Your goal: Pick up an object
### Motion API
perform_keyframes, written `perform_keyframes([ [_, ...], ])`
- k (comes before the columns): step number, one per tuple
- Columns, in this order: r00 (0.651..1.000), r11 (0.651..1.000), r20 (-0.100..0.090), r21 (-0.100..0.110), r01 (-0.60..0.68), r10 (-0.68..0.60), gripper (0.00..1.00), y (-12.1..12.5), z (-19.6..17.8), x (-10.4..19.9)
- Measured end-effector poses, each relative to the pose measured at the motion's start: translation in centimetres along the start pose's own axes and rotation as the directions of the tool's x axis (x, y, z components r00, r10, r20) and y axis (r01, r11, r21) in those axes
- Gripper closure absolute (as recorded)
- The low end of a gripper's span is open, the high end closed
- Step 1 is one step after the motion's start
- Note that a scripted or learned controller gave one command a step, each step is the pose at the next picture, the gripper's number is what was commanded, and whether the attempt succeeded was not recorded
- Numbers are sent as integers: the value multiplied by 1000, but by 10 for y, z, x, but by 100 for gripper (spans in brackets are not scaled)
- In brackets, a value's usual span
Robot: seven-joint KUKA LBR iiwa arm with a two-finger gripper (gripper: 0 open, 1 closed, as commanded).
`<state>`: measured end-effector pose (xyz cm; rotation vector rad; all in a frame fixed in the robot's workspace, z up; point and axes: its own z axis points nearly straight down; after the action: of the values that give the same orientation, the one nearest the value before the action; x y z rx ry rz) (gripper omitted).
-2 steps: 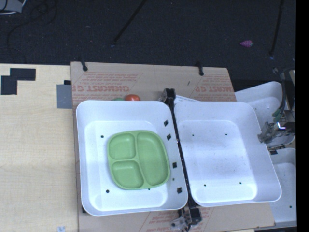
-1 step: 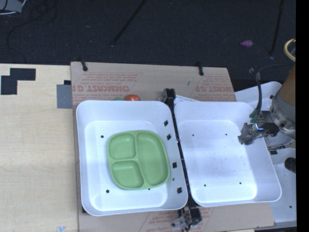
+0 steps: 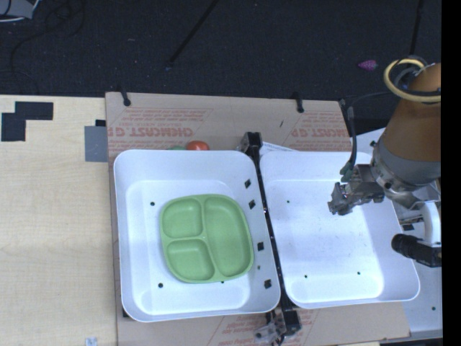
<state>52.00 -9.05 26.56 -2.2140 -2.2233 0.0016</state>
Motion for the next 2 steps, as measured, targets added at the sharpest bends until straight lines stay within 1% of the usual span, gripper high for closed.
perform_keyframes([
  [1, 1000, 1000, -1, 1, 1, -1, 100, -2, 0, 55],
  [2, 1000, 1000, 0, 2, 1, -1, 100, -1, 13, 115],
])
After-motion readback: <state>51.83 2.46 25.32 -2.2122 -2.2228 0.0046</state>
